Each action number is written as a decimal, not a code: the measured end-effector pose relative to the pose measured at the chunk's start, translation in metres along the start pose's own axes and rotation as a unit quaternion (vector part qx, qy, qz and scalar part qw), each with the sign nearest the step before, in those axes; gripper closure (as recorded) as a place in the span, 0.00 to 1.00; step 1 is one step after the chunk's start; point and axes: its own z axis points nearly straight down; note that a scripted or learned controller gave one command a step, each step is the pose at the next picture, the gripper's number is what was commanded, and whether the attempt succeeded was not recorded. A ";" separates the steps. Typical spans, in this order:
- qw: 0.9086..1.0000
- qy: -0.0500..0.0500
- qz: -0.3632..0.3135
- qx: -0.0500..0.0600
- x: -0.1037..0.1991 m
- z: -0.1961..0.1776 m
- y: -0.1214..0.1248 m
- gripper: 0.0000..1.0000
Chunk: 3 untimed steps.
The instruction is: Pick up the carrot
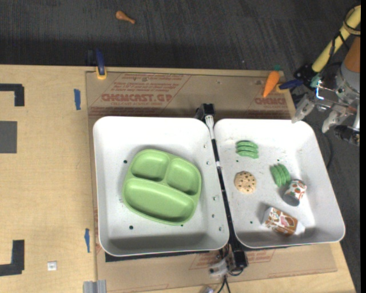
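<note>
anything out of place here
Yes. The carrot lies outside both bins, on the cardboard behind the right bin, so it is not among the other toy food. A small orange piece also lies on the dark floor beyond the bench. The hand is at the right bin's far corner.

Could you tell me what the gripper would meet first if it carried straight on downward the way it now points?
Probably the right bin's far right corner; the gripper hangs over it, though depth is unclear.

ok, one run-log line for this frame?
carrot: on board behind right bin, outside it | claw: near bin's far right corner, apart from carrot
</note>
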 end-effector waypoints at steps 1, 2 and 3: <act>0.986 0.000 -0.167 -0.001 0.048 0.108 -0.080 0.00; 0.996 0.000 -0.085 -0.010 0.066 0.118 -0.165 0.00; 0.992 0.001 0.129 0.001 0.057 0.104 -0.221 0.00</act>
